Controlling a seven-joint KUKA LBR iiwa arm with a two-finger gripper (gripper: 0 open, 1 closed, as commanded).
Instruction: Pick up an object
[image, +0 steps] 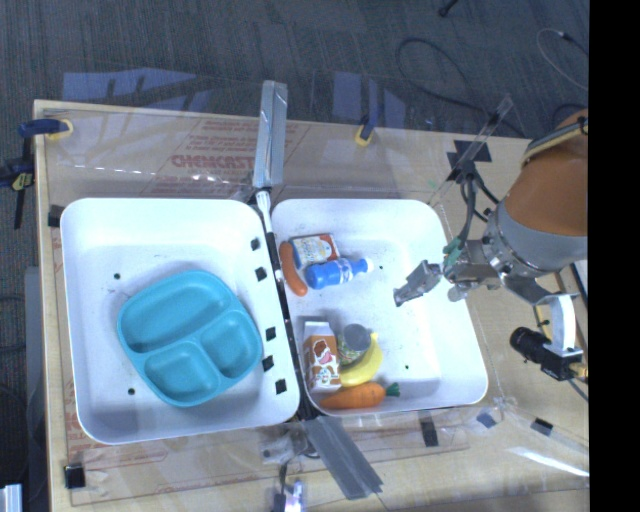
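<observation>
Currently approach step | gripper (415, 284) over right bin (440, 225), grip state cannot be told, nothing seen held | blue bottle (333, 271) at its 9 o'clock — banana (364, 364) at 7 | next: descend, centre on one item

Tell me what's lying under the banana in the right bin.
The banana lies across a carrot, beside a small carton, and curves around a can. Whatever is beneath the pile is covered.
</observation>
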